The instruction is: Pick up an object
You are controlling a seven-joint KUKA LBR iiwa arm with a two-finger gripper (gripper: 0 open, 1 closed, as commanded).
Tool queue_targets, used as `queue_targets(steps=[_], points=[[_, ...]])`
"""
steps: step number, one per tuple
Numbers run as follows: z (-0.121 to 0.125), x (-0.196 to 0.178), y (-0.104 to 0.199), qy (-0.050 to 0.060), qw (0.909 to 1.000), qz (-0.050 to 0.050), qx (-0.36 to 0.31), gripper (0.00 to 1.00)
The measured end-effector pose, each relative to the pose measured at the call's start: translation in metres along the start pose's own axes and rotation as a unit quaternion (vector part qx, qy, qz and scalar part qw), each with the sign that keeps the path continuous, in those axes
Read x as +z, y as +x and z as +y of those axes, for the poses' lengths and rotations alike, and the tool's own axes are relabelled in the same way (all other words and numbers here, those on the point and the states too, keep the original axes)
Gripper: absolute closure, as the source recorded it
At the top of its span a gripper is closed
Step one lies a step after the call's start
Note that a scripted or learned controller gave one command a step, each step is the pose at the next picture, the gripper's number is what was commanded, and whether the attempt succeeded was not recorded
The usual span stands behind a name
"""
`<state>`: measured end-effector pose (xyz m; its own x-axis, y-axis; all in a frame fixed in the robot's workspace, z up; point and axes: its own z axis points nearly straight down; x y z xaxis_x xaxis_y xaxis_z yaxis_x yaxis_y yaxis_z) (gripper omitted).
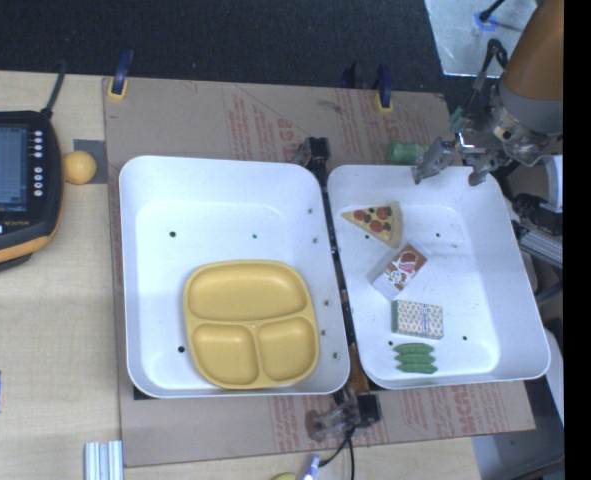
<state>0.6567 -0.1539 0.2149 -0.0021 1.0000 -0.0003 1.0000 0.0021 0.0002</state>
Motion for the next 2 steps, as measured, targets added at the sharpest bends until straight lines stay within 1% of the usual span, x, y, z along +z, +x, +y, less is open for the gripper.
queue_targets(steps=[1, 2], points=[[-0.054, 0.035, 0.053, 0.003, 1.0000, 0.000, -0.002, 0.00], [-0.109, 0.121, 0.040, -0.001, 1.0000, 0.000, -0.001, 0.00]])
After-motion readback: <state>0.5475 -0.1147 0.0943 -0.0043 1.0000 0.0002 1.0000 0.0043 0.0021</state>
